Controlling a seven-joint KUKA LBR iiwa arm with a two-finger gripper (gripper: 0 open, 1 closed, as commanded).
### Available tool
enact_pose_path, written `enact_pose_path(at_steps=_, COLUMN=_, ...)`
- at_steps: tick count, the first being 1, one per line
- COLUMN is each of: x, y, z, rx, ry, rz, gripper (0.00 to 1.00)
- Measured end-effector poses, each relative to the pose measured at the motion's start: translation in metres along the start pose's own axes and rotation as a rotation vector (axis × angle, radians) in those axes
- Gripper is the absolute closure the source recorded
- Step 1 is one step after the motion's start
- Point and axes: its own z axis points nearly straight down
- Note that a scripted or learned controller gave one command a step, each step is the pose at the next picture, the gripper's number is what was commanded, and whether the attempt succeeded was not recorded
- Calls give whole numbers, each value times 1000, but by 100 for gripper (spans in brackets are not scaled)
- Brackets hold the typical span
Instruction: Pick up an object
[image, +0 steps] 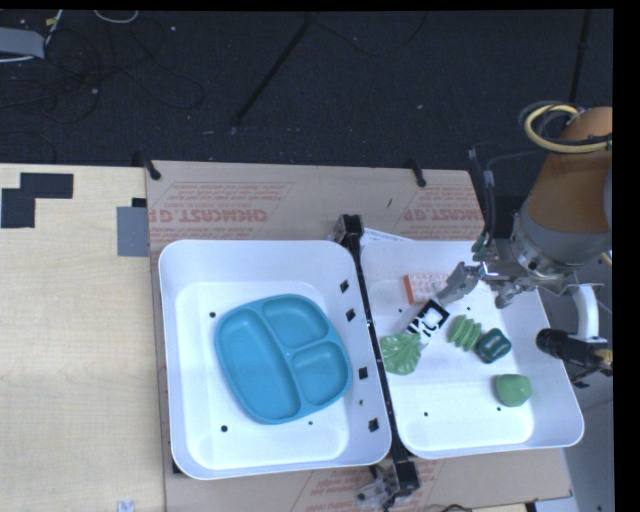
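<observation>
Nearest to us, along the bottom of the camera view, we are seeing the front rims of the two white bins, the left bin (190, 440) and the right bin (545, 430), sitting side by side on a sheet of brown cardboard (250, 205). We are looking at a blue divided plate (280, 355) lying flat in the left bin, tilted a little against the bin's walls.

In the right bin we are finding the small things. A light green rounded piece (513, 389) is lying toward the front right. Behind it a dark teal block (492, 346) is resting just beside a ribbed green piece (463, 331). A green leaf-shaped piece (401, 353) is lying near the divider between the bins, touching a black and white tagged object (428, 320). An orange and white card (425, 285) is lying farther back.

We are watching the grey arm (560, 200) reaching in from the right, with its gripper (487, 280) hanging over the back right part of the right bin, above the ribbed green piece and the teal block. We cannot tell how far its fingers are spread, and we are seeing nothing held between them.
</observation>
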Motion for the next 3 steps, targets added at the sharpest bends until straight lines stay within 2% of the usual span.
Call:
enact_pose_path(at_steps=2, x=4, y=2, z=90, rx=-1, ry=0, rz=0, gripper=0)
enact_pose_path(at_steps=3, x=2, y=2, z=78, rx=-2, ry=0, rz=5, gripper=100)
